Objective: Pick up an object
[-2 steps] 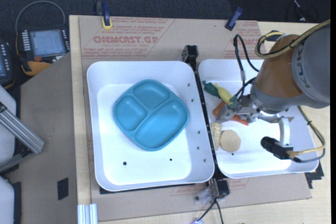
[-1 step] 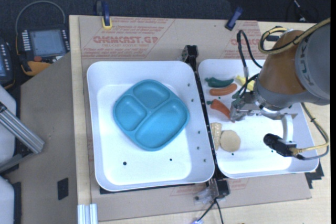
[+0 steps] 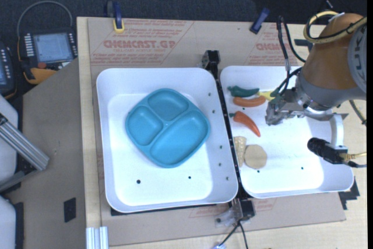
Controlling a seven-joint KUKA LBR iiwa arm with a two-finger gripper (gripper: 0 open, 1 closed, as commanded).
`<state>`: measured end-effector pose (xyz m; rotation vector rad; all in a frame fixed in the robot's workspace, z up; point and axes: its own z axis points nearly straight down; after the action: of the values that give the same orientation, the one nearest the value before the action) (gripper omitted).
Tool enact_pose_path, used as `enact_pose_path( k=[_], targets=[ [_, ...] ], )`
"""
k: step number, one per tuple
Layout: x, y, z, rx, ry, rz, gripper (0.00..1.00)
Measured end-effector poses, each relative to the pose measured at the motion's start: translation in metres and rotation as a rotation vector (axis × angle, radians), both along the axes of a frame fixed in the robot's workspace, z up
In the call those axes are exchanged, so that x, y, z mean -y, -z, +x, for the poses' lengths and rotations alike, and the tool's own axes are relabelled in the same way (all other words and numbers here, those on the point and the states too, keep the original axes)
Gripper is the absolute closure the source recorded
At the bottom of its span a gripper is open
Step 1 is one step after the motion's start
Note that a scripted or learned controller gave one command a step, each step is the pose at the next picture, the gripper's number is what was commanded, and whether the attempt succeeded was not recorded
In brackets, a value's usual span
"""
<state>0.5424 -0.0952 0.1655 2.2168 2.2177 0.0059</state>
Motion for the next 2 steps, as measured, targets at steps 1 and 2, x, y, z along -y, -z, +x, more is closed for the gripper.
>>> enact_pose_path(
  k=[1, 2],
  targets=[
    [-0.009, -0.051, -0.002, 0.001, -0.002, 0.0, 1.0],
    [-0.009, -0.098, -0.001, 0.001, -0.001, 0.0, 1.0]
  ],
)
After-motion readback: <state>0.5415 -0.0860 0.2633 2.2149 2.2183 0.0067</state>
